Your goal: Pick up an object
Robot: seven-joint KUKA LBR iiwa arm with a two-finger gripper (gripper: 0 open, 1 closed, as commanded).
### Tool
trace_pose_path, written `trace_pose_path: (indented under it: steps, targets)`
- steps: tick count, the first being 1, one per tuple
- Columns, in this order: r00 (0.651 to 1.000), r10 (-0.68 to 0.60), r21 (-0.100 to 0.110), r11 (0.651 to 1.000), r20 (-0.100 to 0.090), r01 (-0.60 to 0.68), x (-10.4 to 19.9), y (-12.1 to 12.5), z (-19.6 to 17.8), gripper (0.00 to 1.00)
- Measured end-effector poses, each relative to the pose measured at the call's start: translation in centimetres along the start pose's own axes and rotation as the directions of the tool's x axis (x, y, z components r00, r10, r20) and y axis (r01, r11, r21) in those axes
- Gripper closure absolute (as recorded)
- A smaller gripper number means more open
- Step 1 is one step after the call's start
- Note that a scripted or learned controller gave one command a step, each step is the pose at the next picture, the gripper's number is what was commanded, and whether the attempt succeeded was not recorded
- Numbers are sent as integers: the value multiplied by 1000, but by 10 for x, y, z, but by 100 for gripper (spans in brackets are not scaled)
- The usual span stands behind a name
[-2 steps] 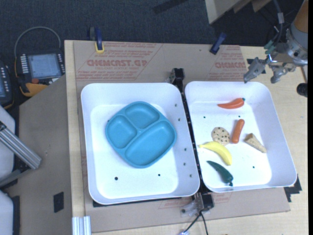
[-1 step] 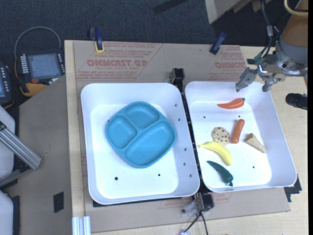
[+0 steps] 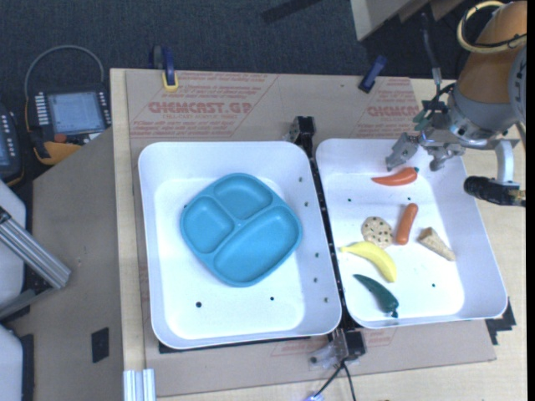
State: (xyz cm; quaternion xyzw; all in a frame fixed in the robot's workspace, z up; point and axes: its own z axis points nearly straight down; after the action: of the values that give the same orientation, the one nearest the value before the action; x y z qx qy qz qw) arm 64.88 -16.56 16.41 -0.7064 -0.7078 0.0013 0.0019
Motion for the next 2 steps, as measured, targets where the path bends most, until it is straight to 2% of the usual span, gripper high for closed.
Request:
trace_pose_path:
  steps: [1,2]
  targets:
    - [1000,2,0,1000,0,-2,2,-6,44,0]
    - [1000,1,-6,1000,1,-1,2,-4,31,100]
